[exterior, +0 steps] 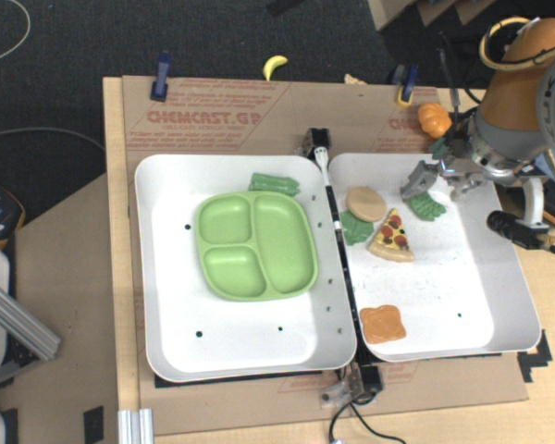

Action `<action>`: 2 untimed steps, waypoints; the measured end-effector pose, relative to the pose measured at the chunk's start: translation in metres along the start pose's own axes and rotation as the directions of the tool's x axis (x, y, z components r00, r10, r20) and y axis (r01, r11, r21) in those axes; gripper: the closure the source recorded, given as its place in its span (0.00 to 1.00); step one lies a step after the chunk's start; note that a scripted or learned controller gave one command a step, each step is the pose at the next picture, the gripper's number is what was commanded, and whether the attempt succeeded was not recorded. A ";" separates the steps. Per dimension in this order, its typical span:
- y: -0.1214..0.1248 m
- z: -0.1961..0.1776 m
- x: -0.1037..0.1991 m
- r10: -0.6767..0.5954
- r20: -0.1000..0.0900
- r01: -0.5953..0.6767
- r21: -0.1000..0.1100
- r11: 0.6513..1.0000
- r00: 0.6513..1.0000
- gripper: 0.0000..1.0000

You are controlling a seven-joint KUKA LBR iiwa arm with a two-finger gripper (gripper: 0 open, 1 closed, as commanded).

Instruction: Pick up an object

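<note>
In the right bin (pixel 499 313) lie a pizza slice (pixel 391 236), a tan round bun (pixel 365 202), a green leafy piece (pixel 356 228), a second green piece (pixel 428 207) and an orange toast-like piece (pixel 382 323). My gripper (pixel 437 181) hangs over the bin's far side, just above and behind the second green piece. It is open, and I see nothing between its fingers. In the left bin (pixel 166 322) a green divided plate (pixel 256 245) sits in the middle, with a green object (pixel 275 184) behind it.
An orange fruit (pixel 433 118) and a yellow banana (pixel 275 66) lie outside the bins at the back. Blue clamps (pixel 160 76) hold the cardboard base. A black part (pixel 518 228) of the arm overhangs the right bin's right rim.
</note>
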State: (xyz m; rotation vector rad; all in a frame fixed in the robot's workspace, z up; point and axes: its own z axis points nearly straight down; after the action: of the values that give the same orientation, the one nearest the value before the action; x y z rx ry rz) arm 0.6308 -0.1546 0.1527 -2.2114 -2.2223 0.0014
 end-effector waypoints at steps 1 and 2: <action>-0.039 0.069 -0.014 0.010 0.001 -0.010 -0.008 1.000 1.000 0.00; -0.024 0.065 0.065 -0.001 0.005 0.001 -0.013 1.000 1.000 0.00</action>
State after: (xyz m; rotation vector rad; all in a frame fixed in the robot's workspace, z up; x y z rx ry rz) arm 0.6062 -0.0895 0.0885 -2.2195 -2.2319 -0.0081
